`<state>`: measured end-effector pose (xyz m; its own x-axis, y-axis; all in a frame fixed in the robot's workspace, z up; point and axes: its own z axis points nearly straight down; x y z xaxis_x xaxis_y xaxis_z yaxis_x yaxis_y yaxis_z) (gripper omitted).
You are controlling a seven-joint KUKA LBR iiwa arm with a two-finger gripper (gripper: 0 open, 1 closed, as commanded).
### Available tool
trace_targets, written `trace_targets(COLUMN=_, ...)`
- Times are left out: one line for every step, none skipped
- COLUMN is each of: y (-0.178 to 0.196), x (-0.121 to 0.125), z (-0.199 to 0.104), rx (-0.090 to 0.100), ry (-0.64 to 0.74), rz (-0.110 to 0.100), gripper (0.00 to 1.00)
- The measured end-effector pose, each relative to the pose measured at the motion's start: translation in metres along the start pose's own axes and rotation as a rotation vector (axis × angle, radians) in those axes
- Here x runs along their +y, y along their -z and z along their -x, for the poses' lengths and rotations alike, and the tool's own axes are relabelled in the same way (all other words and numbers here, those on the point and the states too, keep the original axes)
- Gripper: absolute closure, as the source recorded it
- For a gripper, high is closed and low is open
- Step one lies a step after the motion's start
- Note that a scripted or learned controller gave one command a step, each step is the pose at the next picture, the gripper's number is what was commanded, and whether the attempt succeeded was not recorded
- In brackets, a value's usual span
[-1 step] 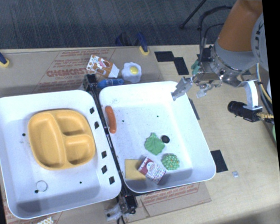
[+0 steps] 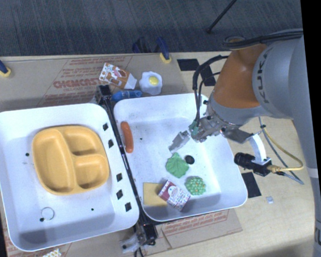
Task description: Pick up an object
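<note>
Gripper (image 2: pixel 179 142) hovers in the right bin (image 2: pixel 147 106), fingers spread and empty, just above the green leaf toy (image 2: pixel 177 165); best descend straight and centre before closing.

Arm (image 2: pixel 269 79) cut off at right.

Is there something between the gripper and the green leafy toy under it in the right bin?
Nothing visible. The gripper hangs just above the green leafy toy; a small black object lies beside the toy, not between them.
</note>
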<state>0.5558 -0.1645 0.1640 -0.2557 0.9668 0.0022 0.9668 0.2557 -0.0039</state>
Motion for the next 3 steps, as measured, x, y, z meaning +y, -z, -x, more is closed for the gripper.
trace_targets(y=-0.072, x=-0.035, z=-0.042, rx=-0.001, ry=-0.063, rz=0.002, gripper=0.00)
trace_targets(y=-0.072, x=-0.060, z=-0.080, rx=-0.002, ry=0.181, rz=0.004, gripper=0.00)
trace_targets(y=-0.072, x=-0.059, z=-0.084, rx=-0.004, ry=-0.045, rz=0.007, gripper=0.00)
